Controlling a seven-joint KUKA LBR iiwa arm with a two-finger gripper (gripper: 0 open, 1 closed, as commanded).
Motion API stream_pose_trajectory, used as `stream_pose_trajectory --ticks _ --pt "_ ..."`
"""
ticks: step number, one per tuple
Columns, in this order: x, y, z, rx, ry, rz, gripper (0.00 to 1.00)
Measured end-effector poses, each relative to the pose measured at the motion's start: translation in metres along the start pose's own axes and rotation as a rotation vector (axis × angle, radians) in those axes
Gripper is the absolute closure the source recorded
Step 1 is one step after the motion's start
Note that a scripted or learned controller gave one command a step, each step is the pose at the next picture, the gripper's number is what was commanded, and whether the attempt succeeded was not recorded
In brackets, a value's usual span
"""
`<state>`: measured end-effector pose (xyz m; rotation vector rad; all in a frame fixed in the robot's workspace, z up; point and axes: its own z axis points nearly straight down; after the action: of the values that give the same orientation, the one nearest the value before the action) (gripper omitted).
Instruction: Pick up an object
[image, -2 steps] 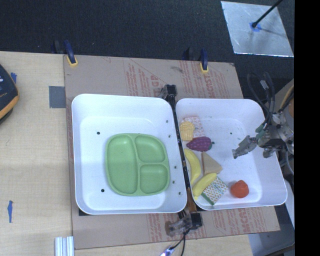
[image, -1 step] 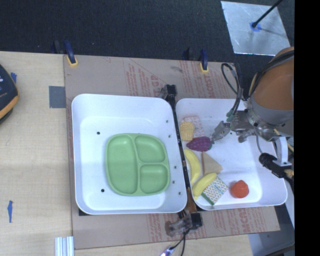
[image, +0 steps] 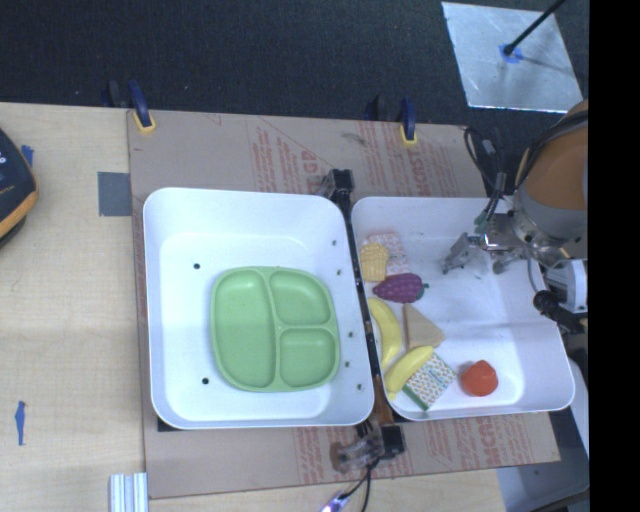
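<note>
Two bananas, one tomato, perhaps grapes.

Pale green divided plate in a white bin. In the other white bin: two yellow bananas, purple grapes, red-orange tomato, yellow corn, speckled multicoloured block.

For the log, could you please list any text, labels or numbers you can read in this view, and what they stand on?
No text can be quoted with confidence.
Cardboard sheet under the bins: rows of red print, too blurred to read.
Small packet in the right bin: speckled pattern, no legible words.
Green tray, left bin: no markings seen.
</note>
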<state>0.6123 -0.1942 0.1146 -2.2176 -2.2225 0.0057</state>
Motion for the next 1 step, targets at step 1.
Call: stream_pose_trajectory --ticks 1 --pt "0.0954 0.032 -0.0425 -0.002 0.001 -0.004 0.0"
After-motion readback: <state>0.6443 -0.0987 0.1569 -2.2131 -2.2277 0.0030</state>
